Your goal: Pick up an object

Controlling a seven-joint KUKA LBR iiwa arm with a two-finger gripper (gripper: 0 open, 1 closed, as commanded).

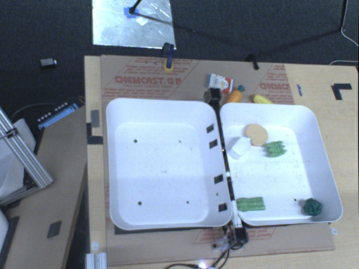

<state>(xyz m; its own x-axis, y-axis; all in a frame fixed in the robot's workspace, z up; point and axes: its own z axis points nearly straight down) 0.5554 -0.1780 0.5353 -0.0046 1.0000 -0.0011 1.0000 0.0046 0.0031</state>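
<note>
Two shallow white plastic bins are seen side by side on a table covered with a printed brown cardboard sheet (146, 78). The left bin (120, 122) and the right bin (322, 150) are joined along their inner edges, where small dark clips (213, 144) are spaced down the seam. In the right bin, a round tan disc-shaped object (257, 134) is placed near the far wall, and a small white block (239, 148) lies just beside it toward the seam. A crinkled green leafy toy piece (275, 148) is found just to the right of the disc. Along the near wall, a flat green rectangular piece (250, 204) lies close to the seam, and a dark green rounded lump (312, 207) sits in the near right corner, well apart from the other items. On the cardboard beyond the bins, a small white and red packet (219, 82), an orange carrot-like toy (235, 96) and a yellow banana-like toy (261, 100) are lined up near the far rim of the right bin. A blue and yellow clamp (168, 56) is fixed at the far edge of the cardboard, and a shiny metal plate (132, 14) lies on the dark floor past it. The state of the hand cannot be told from this view.
</note>
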